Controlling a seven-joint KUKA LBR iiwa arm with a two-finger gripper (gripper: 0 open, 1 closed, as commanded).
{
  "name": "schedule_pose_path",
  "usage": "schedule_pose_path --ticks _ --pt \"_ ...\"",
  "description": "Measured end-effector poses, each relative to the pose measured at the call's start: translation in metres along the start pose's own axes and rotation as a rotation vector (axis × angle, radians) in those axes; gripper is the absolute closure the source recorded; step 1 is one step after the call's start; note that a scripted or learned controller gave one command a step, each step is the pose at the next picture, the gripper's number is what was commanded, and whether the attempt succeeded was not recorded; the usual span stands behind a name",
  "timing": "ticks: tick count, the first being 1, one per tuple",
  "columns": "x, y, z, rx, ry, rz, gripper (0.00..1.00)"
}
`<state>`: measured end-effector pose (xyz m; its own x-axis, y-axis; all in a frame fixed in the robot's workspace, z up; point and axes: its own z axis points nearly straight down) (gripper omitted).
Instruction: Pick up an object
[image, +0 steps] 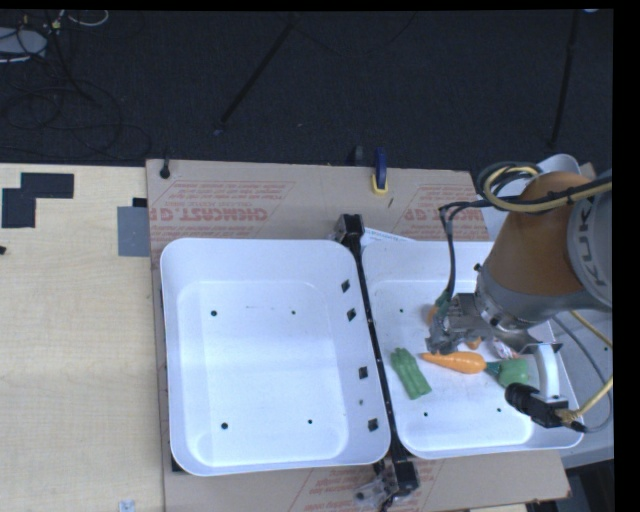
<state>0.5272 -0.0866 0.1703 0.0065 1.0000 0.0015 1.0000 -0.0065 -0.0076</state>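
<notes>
Gripper (458, 322) low inside the right white plastic bin (455, 440), its opening impossible to tell, orange plastic carrot (455, 362) just below it, lying roughly left-right, green leafy end (514, 372) pointing right, green flat block (409, 372) beside, angled diagonally, cardboard underlay (240, 200) with reversed red lettering, unreadable.

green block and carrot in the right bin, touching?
Apart. The camera view shows a strip of white bin floor between the green block and the carrot, whose pointed tip stops short of the block.
</notes>
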Motion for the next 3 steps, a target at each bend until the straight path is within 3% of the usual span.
schedule_pose_path --ticks 1,2,3 --pt "0.025 0.016 -0.116 -0.011 -0.002 -0.01 1.0" --pt "0.081 -0.056 -0.154 -0.003 0.001 -0.011 1.0" --pt "0.119 -0.035 -0.193 -0.008 -0.001 -0.011 1.0"
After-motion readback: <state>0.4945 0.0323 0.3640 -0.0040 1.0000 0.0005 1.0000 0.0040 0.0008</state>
